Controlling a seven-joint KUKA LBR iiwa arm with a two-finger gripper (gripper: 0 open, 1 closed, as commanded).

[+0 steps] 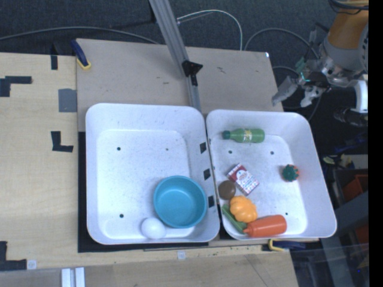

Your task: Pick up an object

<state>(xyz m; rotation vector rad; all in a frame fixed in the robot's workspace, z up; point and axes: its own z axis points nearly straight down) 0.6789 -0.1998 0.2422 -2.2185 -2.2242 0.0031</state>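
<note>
Your hand (297,90) hangs off the right bin's (311,137) far corner, fingers spread wide, holding nothing. Your candidates crowd the near edge, likely slid together: orange plastic carrot (265,225), yellow pepper (243,208), red carton (243,179); the green bottle (244,136) lies apart

Grey arm (353,52) with orange band, pale wrist block, dark cables alongside.

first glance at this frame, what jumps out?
The blue bowl in the left bin, a white ball touching its near rim. Next, the right bin's near corner cluster: orange pepper and red-orange carrot, with a green bottle lying near the far wall. The claw hangs outside the bins, upper right.
</note>
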